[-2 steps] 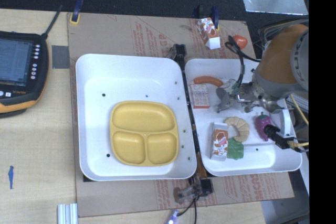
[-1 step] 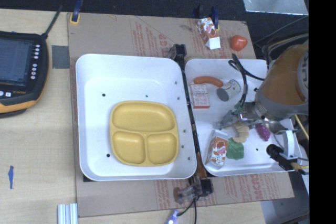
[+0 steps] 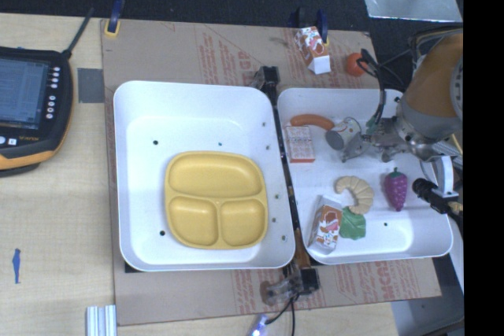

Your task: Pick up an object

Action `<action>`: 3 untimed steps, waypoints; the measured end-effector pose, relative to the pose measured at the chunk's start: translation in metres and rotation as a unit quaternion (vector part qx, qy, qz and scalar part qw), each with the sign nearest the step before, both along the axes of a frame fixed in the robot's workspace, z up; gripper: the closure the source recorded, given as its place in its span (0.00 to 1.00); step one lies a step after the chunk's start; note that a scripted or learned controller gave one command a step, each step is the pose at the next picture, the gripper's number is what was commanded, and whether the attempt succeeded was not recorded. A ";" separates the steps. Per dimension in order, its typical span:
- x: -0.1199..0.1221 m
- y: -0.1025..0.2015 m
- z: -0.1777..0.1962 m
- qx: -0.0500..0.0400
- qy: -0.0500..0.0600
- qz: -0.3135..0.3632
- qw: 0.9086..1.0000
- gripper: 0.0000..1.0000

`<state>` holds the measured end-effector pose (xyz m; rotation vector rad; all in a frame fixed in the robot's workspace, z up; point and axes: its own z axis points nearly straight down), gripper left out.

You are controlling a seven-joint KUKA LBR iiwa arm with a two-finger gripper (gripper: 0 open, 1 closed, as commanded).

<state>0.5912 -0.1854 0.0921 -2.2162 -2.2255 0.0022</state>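
The right bin (image 3: 394, 252) holds an orange sausage (image 3: 311, 121), a flat pink-and-white packet (image 3: 299, 143), a tan croissant (image 3: 356, 191), purple grapes (image 3: 395, 188), a green leafy piece (image 3: 353, 224) and a small tilted carton (image 3: 326, 227). My gripper (image 3: 346, 144) reaches in from the right and sits low in the upper middle of that bin. It is just right of the sausage's end and the packet, and above the croissant. Nothing shows in its grasp. The grey arm with its orange band (image 3: 433, 86) hangs over the bin's right edge.
The left bin (image 3: 142, 138) carries a yellow divided plate (image 3: 216, 198). Behind the right bin on the cardboard lie a small carton (image 3: 313, 48) and a red ball (image 3: 356, 64). A control tablet (image 3: 27, 106) rests at the far left. Cables trail beside the arm.
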 end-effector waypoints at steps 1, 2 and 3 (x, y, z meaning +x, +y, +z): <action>-0.054 -0.027 -0.001 0.000 0.001 0.000 1.000 0.00; 0.024 -0.013 0.000 0.001 0.000 0.000 1.000 0.00; -0.073 -0.027 -0.001 0.000 0.001 0.000 1.000 0.00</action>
